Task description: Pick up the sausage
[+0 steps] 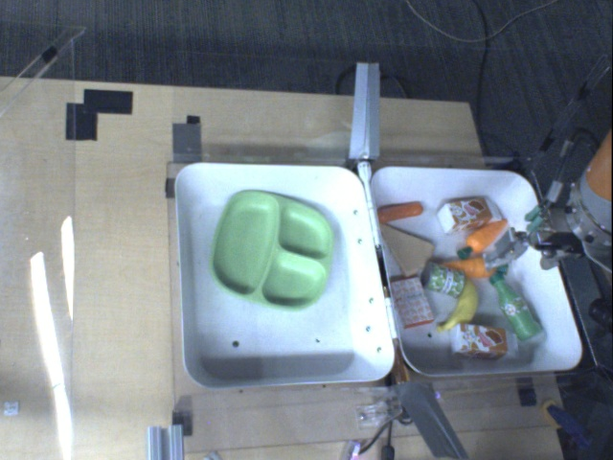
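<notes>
The sausage point(400, 212) is a short reddish-orange link lying flat in the right bin point(565, 348), at its far left corner close to the divider. My gripper point(538, 236) hangs over the right bin's right side, near the rim. It is well to the right of the sausage, with a carton and a carrot between them. Nothing is visibly held in it.
The right bin also holds a carton point(466, 214), carrots point(487, 237), a green can point(444, 278), a banana point(464, 307), a green bottle point(515, 311), a red-and-white card point(412, 302), a brown wedge point(412, 248) and a packet point(481, 340). A green divided plate point(273, 247) lies in the left bin point(206, 353).
</notes>
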`<state>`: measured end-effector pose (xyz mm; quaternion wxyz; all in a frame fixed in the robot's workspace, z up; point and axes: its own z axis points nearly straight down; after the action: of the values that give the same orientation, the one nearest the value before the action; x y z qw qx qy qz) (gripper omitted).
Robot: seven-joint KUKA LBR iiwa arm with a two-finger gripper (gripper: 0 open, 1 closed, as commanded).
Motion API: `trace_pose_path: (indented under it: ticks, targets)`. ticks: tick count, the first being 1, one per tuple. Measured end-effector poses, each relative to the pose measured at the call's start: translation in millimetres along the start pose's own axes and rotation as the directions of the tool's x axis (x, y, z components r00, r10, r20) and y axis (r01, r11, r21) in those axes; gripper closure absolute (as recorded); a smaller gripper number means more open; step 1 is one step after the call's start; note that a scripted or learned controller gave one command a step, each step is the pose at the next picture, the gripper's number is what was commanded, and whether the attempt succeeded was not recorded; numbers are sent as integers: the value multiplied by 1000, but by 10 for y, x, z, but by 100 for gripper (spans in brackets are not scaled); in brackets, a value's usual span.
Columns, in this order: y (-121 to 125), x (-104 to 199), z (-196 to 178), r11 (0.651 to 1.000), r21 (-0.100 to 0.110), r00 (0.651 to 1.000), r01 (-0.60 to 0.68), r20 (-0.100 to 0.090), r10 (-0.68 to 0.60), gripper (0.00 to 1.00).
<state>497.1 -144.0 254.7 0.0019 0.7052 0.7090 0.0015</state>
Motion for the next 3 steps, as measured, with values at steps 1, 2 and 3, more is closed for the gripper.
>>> trace_pose_path:
  ticks: [1,2,3]
  targets:
    - [509,758,242,998,0,998,59,0,-59,0]
    - [1148,1198,702,999,1,999,36,-1,-36,0]
    - [1707,505,1684,991,-3,991,-131,-1,131,0]
